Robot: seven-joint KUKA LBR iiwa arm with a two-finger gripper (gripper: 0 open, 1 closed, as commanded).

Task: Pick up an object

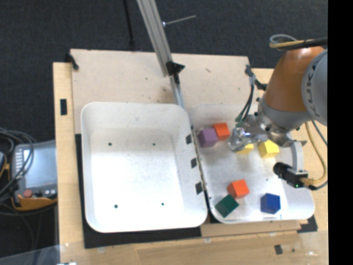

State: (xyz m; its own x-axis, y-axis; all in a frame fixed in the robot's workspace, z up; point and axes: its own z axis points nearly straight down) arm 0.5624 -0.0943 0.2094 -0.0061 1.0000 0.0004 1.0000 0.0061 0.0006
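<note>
The arm (295, 87) reached in from three o'clock and hung over the right bin (300, 206), its bulk covering the bin's upper right corner. The left bin (91, 120) lay beside it, walls touching. The gripper (240, 138) sat low near the bin's middle, and whether it was wide, narrow or holding anything could not be told from above.

A yellow block (269, 148) lay just at its four o'clock, with a smaller yellow piece (245, 147) right beneath the tool. At nine o'clock from the gripper stood an orange block (222, 130) touching a purple block (207, 137). Toward six o'clock lay a second orange block (238, 189), a green block (226, 206) and a blue block (270, 202).

The likely trouble was crowding: closing among such near neighbours could have nudged the yellow piece aside or caught only an edge, leaving nothing held on the lift.
</note>
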